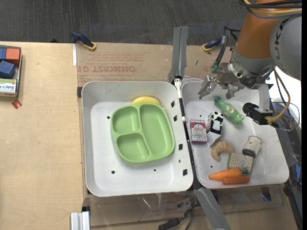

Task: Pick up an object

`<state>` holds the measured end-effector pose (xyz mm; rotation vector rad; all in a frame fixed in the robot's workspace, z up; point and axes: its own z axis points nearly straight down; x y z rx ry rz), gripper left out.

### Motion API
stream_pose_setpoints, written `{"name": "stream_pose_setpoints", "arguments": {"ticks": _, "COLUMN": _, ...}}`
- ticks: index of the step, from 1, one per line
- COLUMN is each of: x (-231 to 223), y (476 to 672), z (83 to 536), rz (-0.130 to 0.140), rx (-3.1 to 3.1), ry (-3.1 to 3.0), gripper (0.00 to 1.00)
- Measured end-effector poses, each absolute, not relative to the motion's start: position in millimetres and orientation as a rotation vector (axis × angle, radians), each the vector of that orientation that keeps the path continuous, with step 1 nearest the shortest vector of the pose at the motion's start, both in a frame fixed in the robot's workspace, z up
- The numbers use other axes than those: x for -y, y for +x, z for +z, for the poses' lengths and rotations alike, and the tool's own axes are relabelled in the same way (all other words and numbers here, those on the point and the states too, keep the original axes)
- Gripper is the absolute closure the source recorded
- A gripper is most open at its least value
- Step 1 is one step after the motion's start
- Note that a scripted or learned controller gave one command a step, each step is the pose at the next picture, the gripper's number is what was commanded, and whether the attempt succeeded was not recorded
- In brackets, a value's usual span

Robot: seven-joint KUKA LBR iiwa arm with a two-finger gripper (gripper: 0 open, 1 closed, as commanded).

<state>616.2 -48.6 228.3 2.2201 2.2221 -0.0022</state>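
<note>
Orange shows first, nearest you: one carrot [229, 176] lies along the front edge of the right bin [276, 174]. Using that bin as your landmark, everything loose sits inside it. Just behind the carrot are one small patterned packet [239, 161] and one croissant [222, 148]. To the packet's right stands one small jar [251, 146] with a dark lid. Toward the bin's left wall lies one red card box [198, 131], and beside it one black-and-white toy [216, 122].

Farther back, one green bottle [229, 110] lies on its side, long axis running from the bin's back-left to front-right, cap end toward the back. The gripper [218, 86] hangs over the bin's back edge, just behind and above that cap end, so the bottle is the closest candidate and lies forward of the jaws. Its fingers look spread apart with nothing between them.

Left of this bin, the second bin [91, 143] holds one green divided plate [142, 132] with one yellow thing [145, 100] peeking out behind it.
</note>
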Motion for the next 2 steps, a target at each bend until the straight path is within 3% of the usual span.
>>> {"name": "stream_pose_setpoints", "arguments": {"ticks": 1, "x": 105.5, "y": 612.5, "z": 98.2, "rz": -0.005, "rx": -2.218, "ry": 2.228, "gripper": 0.00}}
{"name": "stream_pose_setpoints", "arguments": {"ticks": 2, "x": 106.9, "y": 612.6, "z": 107.6, "rz": -0.004, "rx": -2.213, "ry": 2.232, "gripper": 1.00}}
